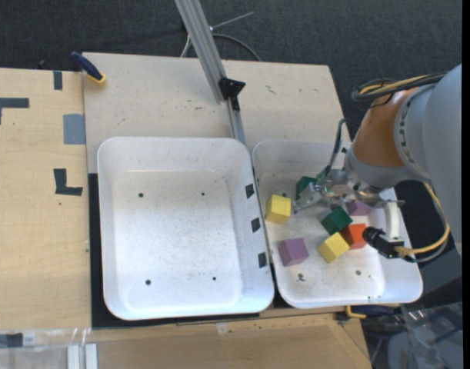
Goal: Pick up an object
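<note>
Bench (165, 98) bears two white bins (173, 229) side by side.

High slanted view over both bins (252, 177)

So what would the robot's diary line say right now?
claw: low in right bin | nearest: green block | grasp: unclear | left bin: no blocks

My pincer (321, 193) hangs low in the right bin (296, 154), by a small green piece (305, 185). A yellow cube (278, 208) sits to its left. Nearer the front lie a purple cube (292, 250), a green block (336, 220), a second yellow cube (333, 247) and a red block (356, 234), the last three bunched together.
</note>
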